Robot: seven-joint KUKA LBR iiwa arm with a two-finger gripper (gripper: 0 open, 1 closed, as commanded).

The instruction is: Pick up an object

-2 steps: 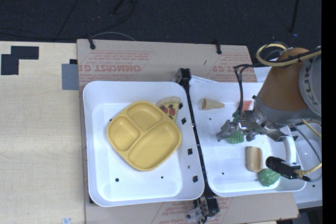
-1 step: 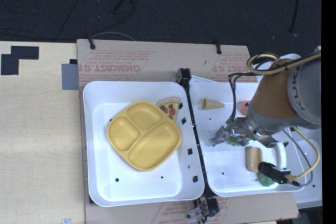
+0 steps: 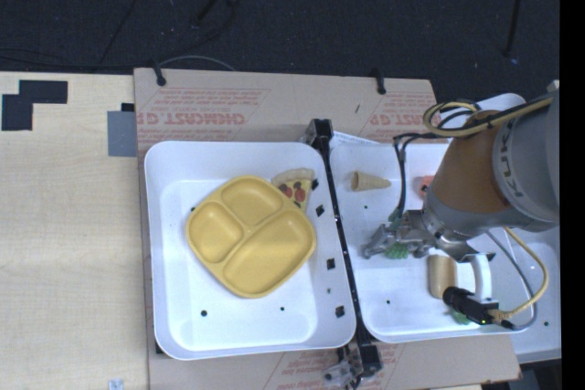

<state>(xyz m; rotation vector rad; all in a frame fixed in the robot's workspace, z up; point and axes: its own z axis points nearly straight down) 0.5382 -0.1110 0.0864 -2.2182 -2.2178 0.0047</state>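
Overhead, two shallow white plastic bins are seen side by side on a sheet of brown printed cardboard [image 3: 274, 110], which is laid on a pale wood-grain bench [image 3: 64, 233]. The left bin [image 3: 169, 306], smooth and round-cornered, is occupied by a glossy yellow plastic divided plate [image 3: 251, 236] with three moulded compartments, set at a slant. Just beyond the plate's far edge, a flat toy pizza slice [image 3: 294, 185] with a tan crust and red spots is partly tucked beneath the rim.

The right bin [image 3: 402, 324] is entered from the right by the grey arm with its orange-brown band [image 3: 462, 173], over which yellow and black cables are looped. The metal two-finger gripper [image 3: 388, 242] is held low over the bin floor near the centre divider; whether it is spread or closed cannot be told, and nothing can be made out in its grasp. A small green object [image 3: 396, 251] of unclear shape is seen touching or just beside the gripper. A tan cone-shaped item [image 3: 368, 182], smooth and tapering to the right, lies apart toward the bin's far side. A beige cylindrical piece [image 3: 441, 274] is seen near the arm's wrist, beside a white fitting [image 3: 482, 274]. A red-orange scrap [image 3: 424, 187] is glimpsed at the arm's edge.
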